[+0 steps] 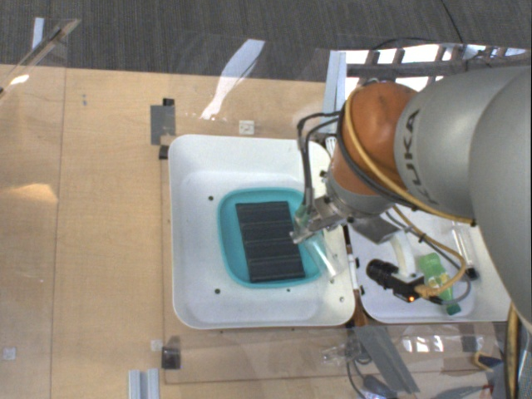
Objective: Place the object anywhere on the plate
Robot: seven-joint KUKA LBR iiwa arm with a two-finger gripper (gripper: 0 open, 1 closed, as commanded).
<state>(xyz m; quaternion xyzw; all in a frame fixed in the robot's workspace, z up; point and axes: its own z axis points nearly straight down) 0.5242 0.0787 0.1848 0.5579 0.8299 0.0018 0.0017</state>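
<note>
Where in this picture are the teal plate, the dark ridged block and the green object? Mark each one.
teal plate (229, 231): camera view, bare left rim.
dark ridged block (268, 241): camera view, middle of its top.
green object (432, 266): camera view, its upper face.

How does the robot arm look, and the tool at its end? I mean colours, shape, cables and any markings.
The arm is thick, rounded and light grey, with black letters "KUKA" on its side. An orange band circles it above the wrist. Thin dark and yellowish cables loop around that band. The tool is small, with pale, partly see-through parts.
</note>
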